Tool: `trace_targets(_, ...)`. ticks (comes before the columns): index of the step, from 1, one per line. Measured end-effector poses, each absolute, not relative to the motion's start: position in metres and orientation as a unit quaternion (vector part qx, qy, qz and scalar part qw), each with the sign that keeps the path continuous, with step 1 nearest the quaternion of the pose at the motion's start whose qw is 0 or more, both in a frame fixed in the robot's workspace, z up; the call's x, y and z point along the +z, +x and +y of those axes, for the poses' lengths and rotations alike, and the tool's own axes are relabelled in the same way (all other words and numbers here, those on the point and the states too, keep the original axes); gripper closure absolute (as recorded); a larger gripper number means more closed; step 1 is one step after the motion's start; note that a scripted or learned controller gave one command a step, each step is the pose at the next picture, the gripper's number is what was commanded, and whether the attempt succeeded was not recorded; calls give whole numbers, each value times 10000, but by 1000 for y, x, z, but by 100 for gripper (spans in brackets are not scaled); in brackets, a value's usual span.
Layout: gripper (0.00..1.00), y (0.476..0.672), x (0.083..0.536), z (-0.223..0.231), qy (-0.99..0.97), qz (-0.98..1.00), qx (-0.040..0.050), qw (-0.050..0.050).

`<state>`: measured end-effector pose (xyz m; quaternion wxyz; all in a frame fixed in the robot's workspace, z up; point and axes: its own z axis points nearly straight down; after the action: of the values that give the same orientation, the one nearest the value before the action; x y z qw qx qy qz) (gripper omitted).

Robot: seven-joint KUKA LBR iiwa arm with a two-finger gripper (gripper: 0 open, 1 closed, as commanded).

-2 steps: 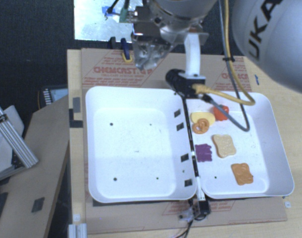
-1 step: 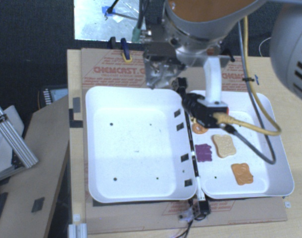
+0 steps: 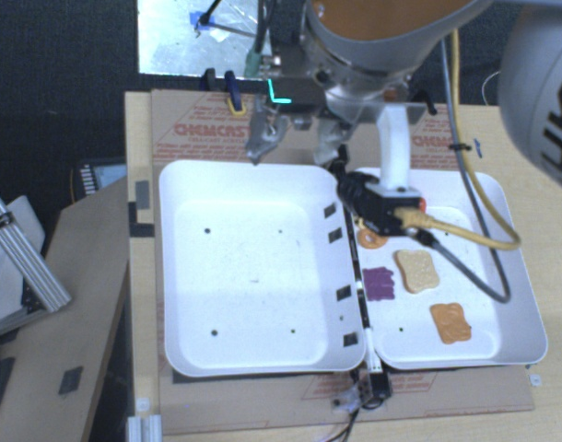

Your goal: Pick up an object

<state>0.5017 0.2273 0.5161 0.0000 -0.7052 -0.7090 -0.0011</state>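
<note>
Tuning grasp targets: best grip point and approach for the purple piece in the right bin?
Purple piece lies flat near the divider of the right bin. Probably come straight down and pinch across its narrower width. Its right edge has open floor before the tan toast-like piece; the divider crowds its left.

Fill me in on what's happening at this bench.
A grey robot arm with an orange band reaches in over two white bins. Its tool hangs above the back edge of the left bin, with nothing visible between its fingers. The right bin holds a purple piece, a tan toast-like piece, an orange piece and a small orange ring. Nothing has been picked up yet.
</note>
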Motion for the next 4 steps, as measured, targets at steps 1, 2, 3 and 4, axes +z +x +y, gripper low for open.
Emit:
trace_targets(1,100,502,528,228,-7038,-7104,-27,-3)
trace_targets(2,100,567,481,234,-7072,-7070,10,-1)
trace_targets(3,100,509,509,215,-7056,-7086,-18,0)
trace_targets(4,100,485,502,236,-7048,-7094,-4,7)
